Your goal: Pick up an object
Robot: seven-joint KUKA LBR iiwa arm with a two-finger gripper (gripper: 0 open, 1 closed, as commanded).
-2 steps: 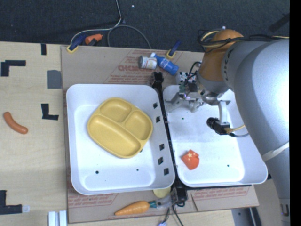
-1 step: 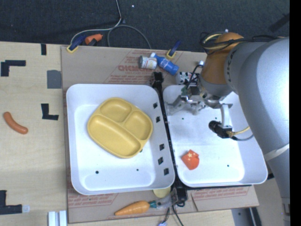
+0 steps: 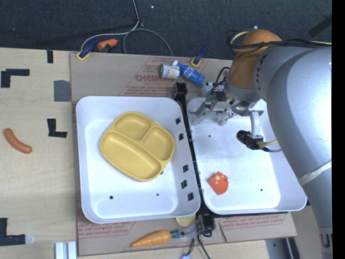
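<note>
Red tomato [image 3: 218,182] sits near edge of right bin [image 3: 269,198], well apart from gripper [image 3: 215,111] at far edge. Tomato lies nearer, slightly right. Gripper state: cannot tell.

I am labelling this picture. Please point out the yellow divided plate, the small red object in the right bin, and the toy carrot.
yellow divided plate [image 3: 137,144], camera view, on its centre ridge.
small red object [image 3: 218,183], camera view, on its middle.
toy carrot [image 3: 151,239], camera view, on its orange body.
</note>
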